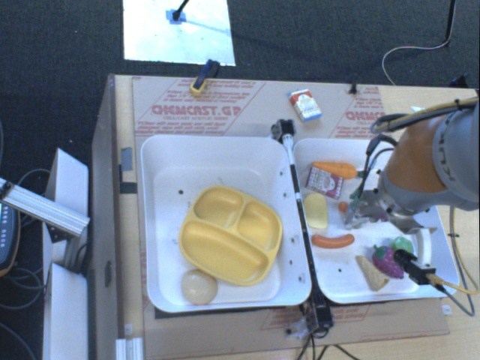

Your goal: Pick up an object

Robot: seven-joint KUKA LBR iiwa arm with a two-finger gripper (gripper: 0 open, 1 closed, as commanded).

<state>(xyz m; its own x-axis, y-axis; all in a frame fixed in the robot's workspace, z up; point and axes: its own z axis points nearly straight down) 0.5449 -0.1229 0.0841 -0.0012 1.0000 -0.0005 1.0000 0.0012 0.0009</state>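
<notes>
Tool [358, 214] low in right bin [433, 287], sausage [332, 240] beside.

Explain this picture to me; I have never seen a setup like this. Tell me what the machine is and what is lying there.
One camera looks down at a slant on a bench with two white bins. The grey and orange thing at the right is a robot arm; its gripper hangs low in the right bin, among toy food: a sausage, a carrot, grapes. The left bin holds a yellow divided plate and a pale ball. I cannot see anything gripped.
</notes>
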